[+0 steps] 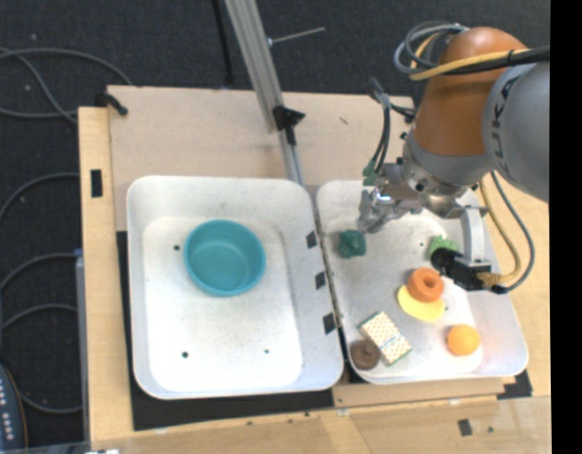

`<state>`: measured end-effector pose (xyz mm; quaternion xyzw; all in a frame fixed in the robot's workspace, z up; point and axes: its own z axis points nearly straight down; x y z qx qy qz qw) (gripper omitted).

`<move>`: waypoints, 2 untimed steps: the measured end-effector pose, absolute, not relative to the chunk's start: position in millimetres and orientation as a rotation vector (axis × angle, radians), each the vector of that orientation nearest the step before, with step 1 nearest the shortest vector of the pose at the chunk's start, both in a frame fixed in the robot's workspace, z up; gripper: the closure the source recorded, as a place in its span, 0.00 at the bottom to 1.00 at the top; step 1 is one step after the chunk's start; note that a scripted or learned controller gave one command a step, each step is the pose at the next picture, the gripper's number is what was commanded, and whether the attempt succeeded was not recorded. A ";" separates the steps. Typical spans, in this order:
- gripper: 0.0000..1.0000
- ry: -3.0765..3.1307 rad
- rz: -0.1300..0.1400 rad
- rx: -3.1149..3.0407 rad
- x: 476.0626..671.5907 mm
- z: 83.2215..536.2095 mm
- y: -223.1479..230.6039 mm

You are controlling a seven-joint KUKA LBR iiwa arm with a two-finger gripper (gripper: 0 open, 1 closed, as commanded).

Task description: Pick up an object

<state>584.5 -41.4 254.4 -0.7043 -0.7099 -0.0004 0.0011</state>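
On the tan bench [205, 126], two shallow white bins sit side by side, their inner rims touching along the middle. The left bin [149, 348] is the larger area and carries one teal bowl [224, 256], upright, in its upper-left part. The right bin [503, 343] carries the remaining items. Entering from the right, the grey arm [522, 126] with its orange band [466, 88] hangs over the upper part of the right bin; partial dark lettering shows on the grey housing but cannot be read. A slanted aluminium rail [257, 60] crosses the bench from the top edge down to the bins' junction. The gripper [374, 212] sits low over the upper-left corner of the right bin; how far it is opened cannot be told, and no object is seen within it. Just below and left of the gripper lies a small dark-green object [352, 245], near the bin's left wall. An orange ring-shaped piece [425, 284] rests on a yellow piece [419, 305] at mid-bin. A bright-green item [444, 248] lies beside the arm's black fitting. An orange ball [463, 340] sits near the lower-right corner. A patterned box [386, 337] lies tilted near the front wall; its print is too small to read. A brown round piece [366, 353] touches the box's left side.
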 end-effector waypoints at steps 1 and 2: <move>1.00 -2.230 -0.003 -2.212 591.8 255.5 13.9; 1.00 -2.228 0.001 -2.214 582.2 243.2 60.9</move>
